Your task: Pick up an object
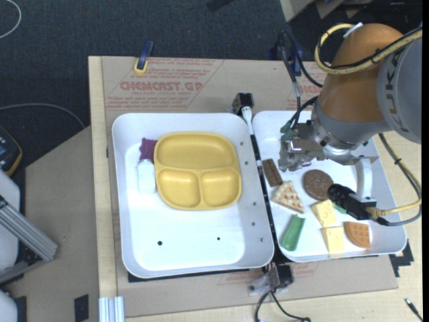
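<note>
My gripper (292, 158) hangs low over the back left part of the right bin (268, 123). Just in front of it lie a brown chocolate bar (271, 172) and a triangular waffle-patterned slice (289, 197). A round brown cookie (316, 183) sits to the gripper's right. Further forward are a green vegetable (292, 233), two yellow cheese pieces (324, 213) (333, 239) and an orange waffle biscuit (357, 233). I see nothing held under the gripper.
The left bin (134, 247) holds a yellow divided plate (198, 170) and a white bottle with a purple cap (145, 170) beside it. The arm's grey body and orange band (358, 52) cover the right bin's back right part.
</note>
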You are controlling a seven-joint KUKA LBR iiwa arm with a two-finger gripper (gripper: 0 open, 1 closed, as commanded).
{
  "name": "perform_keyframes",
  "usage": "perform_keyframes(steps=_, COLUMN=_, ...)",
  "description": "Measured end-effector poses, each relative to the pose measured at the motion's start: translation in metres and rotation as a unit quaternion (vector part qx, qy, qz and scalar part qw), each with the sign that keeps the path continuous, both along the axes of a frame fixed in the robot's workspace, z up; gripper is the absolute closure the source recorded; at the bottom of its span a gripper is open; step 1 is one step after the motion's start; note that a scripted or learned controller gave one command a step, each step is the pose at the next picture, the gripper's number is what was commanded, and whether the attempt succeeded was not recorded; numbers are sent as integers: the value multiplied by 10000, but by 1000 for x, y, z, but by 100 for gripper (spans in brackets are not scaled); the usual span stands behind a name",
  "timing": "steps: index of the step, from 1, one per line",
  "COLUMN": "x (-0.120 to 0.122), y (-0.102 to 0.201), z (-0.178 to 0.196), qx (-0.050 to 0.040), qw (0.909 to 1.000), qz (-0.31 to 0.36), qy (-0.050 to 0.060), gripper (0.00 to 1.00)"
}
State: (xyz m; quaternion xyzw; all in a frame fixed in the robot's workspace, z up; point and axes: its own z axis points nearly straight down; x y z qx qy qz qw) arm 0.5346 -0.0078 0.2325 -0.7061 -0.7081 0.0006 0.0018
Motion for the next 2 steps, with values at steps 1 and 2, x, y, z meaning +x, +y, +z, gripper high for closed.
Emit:
perform_keyframes(steps=1, x=-4, y=-2, z=-17, qx=-5, qw=10000, qz=-17, qy=3, gripper=100)
perform_keyframes(steps=2, x=8, y=-8, z=-6, qx=-13, qw=10000, qz=-12, qy=-33, gripper=100)
